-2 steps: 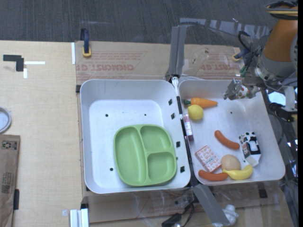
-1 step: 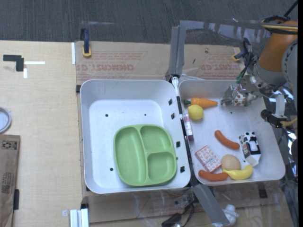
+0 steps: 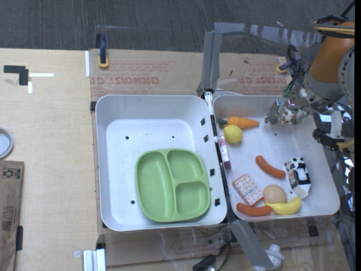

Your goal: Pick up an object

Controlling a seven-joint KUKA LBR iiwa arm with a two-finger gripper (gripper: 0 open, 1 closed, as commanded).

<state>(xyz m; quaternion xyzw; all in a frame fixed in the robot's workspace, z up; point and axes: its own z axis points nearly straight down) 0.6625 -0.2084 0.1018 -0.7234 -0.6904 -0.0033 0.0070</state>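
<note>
The right bin (image 3: 316,151) holds several toy foods. An orange carrot (image 3: 243,122) and a yellow lemon (image 3: 232,134) lie at its back left. A red sausage (image 3: 269,166) lies in the middle, with a black-and-white carton (image 3: 297,176) to its right. A pink box (image 3: 247,188), a tan roll (image 3: 274,193), a banana (image 3: 285,207) and a second red sausage (image 3: 254,210) crowd the front. My gripper (image 3: 284,116) hangs low over the bin's back right part, to the right of the carrot. Something small and mottled shows at its tip, too blurred to identify.
The left bin (image 3: 113,151) holds a green divided plate (image 3: 174,184). A thin tube (image 3: 224,151) lies along the divider between the bins. The grey and orange arm (image 3: 330,66) comes in over the back right corner. A yellow clamp (image 3: 102,58) grips the cardboard behind.
</note>
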